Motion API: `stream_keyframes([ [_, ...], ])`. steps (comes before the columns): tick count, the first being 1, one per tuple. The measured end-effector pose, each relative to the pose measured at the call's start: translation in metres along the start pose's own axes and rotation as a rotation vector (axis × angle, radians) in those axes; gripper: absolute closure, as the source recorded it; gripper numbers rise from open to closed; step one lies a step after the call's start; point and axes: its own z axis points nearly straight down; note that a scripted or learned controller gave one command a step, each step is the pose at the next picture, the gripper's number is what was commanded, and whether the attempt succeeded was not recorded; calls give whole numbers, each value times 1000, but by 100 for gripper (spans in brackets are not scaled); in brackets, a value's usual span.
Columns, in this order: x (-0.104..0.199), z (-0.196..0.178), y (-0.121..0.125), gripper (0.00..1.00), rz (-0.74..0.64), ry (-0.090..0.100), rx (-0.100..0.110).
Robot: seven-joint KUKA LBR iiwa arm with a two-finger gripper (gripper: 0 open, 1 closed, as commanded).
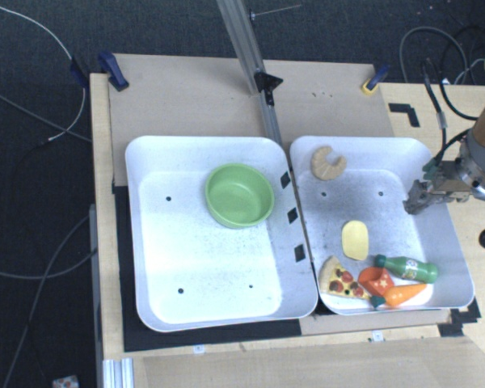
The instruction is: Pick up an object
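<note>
Currently, left white plastic bin (149, 241): one round green bowl (239, 194). Right white plastic bin (392, 156): one tan crescent pastry (327, 162), one yellow oval piece (355, 239), one pizza slice (339, 280), one green bottle (406, 267), one orange carrot (404, 294). Hand (416, 200) at right bin's rim; finger state undeterminable.

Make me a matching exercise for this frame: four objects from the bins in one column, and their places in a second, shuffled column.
Objects:
1. green bowl
2. tan croissant-shaped piece
3. yellow piece
4. pizza slice

Places:
A. far end of the right bin
B. near edge of the right bin, beside the divider
C. left bin
D. middle of the right bin

Pairs: 1-C, 2-A, 3-D, 4-B
</note>
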Motion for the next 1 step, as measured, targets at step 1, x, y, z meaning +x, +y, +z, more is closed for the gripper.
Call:
stream_keyframes([
  [1, 1, -68, 2, 100, 0, 0, -3],
])
